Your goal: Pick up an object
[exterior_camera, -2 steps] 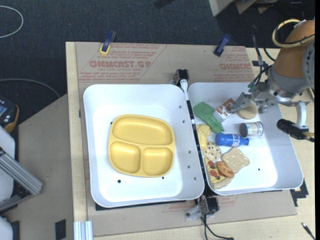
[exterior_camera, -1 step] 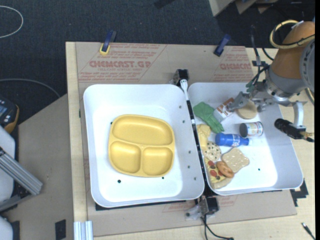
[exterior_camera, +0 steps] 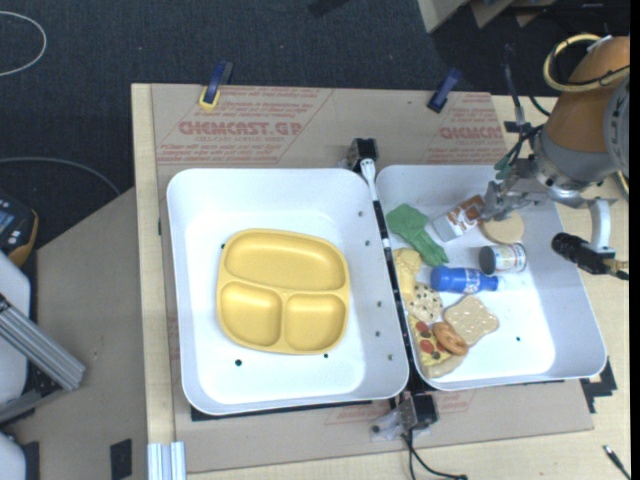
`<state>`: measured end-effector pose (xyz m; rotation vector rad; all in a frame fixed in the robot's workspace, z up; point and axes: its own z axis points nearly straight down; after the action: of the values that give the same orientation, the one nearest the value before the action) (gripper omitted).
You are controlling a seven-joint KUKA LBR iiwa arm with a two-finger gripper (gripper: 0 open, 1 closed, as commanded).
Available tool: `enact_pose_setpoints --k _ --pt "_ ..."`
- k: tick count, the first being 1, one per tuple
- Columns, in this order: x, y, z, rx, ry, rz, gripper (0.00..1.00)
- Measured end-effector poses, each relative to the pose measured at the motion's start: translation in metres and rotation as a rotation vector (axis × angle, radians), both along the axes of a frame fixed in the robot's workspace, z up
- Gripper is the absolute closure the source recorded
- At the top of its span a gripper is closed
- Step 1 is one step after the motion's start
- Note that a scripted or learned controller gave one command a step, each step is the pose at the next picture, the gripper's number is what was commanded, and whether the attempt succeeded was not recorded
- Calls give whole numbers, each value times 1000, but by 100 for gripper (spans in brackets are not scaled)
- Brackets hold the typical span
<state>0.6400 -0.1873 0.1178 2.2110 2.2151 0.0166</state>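
End effector (exterior_camera: 497,194) just above brown packet (exterior_camera: 466,213) in rt bin; grip state unclear

Jumbled small objects (exterior_camera: 452,288); right bin (exterior_camera: 560,343)

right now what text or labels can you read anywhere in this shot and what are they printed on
"CHEMCAST GP" in red, on the brown protective sheet under the bins, above the left bin.
The same red print repeats above the right bin, too cut off to read in full.
Blue bottle: label too small to read.
Small can: label blurred.
Packet near the pincer: print unreadable.
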Motion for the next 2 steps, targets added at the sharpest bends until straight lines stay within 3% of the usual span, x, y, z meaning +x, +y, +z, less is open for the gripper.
enact_pose_setpoints --k 2 --pt "-7 0 110 -2 10 -1 100"
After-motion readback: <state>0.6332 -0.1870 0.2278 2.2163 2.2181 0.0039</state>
